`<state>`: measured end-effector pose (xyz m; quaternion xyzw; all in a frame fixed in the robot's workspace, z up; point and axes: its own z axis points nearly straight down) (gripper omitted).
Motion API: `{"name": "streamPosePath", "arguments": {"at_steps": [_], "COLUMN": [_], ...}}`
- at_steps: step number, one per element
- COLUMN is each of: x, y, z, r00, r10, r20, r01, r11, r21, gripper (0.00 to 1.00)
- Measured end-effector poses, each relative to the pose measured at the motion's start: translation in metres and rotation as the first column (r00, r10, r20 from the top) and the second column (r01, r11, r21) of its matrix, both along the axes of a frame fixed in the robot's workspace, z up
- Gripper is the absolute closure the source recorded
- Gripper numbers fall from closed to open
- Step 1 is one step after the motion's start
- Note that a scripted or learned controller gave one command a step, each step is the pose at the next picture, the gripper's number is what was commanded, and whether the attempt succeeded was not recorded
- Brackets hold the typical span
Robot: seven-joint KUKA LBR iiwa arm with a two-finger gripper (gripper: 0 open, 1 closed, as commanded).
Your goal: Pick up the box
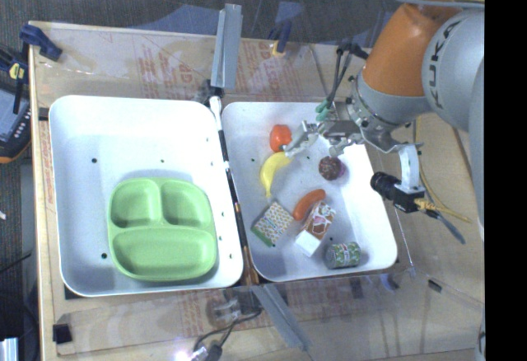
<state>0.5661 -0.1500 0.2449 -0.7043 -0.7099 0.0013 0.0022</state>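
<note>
Counter (123,63) check for you, operator: two white bins sit side by side on it. Your left bin (74,186) carries a green divided tray (162,229), lying flat toward the near side.

Your right bin (370,219) carries the loose items. An orange-red tomato-like piece (281,137) lies toward the far side, with a yellow banana (272,171) just nearer than it. A dark round plum-like fruit (331,167) sits right of the banana. Nearer the front, an orange sausage-shaped piece (309,202) lies tilted, touching or just beside a small red-and-white carton (317,223). The box (273,223), flat with a green-patterned face, lies left of that carton, close to the bin's left wall and turned at an angle. A green can (343,254) lies on its side near the front right corner.

The gripper (317,135) hangs over the far part of the right bin, between the tomato-like piece and the plum-like fruit, well apart from the box. You cannot tell from this view whether the jaws are wide or narrow; nothing is visible between them. The grey arm with its orange band (403,50) enters from the right.
</note>
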Motion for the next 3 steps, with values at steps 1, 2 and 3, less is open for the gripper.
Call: {"name": "streamPosePath", "arguments": {"at_steps": [1,2,3], "x": [-0.028,-0.074,-0.073], "y": [0.029,0.033,0.035], "z": [-0.148,-0.151,-0.143], "r00": [0.993,0.994,0.993], "r10": [0.118,0.108,0.118], "r20": [0.000,0.009,0.006], "r01": [-0.118,-0.108,-0.118], "r11": [0.993,0.994,0.993], "r21": [-0.001,-0.011,-0.007], "gripper": [0.00,0.00,1.00]}}
